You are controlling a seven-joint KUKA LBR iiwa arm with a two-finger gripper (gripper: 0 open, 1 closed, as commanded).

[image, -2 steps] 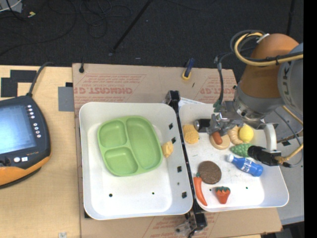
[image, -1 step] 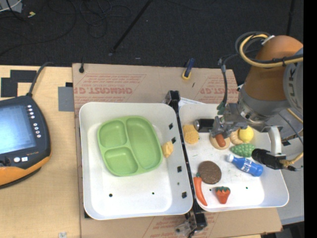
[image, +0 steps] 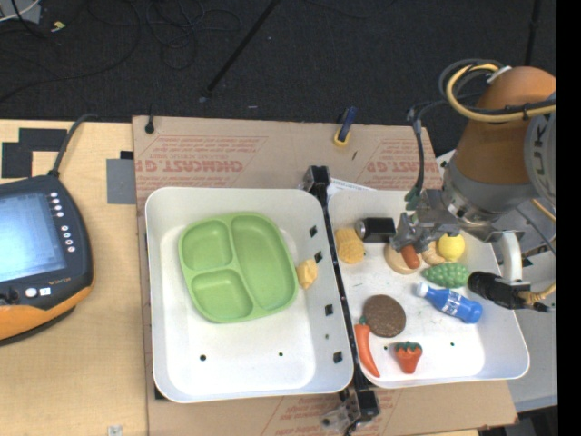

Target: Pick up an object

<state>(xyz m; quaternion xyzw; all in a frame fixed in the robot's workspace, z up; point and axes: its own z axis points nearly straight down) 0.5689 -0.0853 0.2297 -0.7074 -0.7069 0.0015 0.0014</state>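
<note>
The right bin (image: 481, 357) holds several toy foods. My gripper (image: 408, 242) hangs low over its upper middle, right above a hot dog in a bun (image: 404, 258). Nothing shows between the fingers. Beside it lie a black cylinder (image: 374, 229), a yellow lemon (image: 450, 246) and a green bumpy vegetable (image: 444, 274). A blue bottle (image: 450, 302), a brown round patty (image: 386, 315), an orange carrot (image: 365, 348) and a red strawberry (image: 408, 356) lie nearer the front. A yellow-orange piece (image: 349, 245) sits by the bin's left wall.
The left bin (image: 172, 334) holds a green divided plate (image: 238, 266) and a small yellow piece (image: 308, 272) at its right wall. A black divider bar (image: 329, 271) runs between the bins. A tablet pendant (image: 36, 252) lies far left. The arm's body (image: 499, 143) looms over the right bin's back right.
</note>
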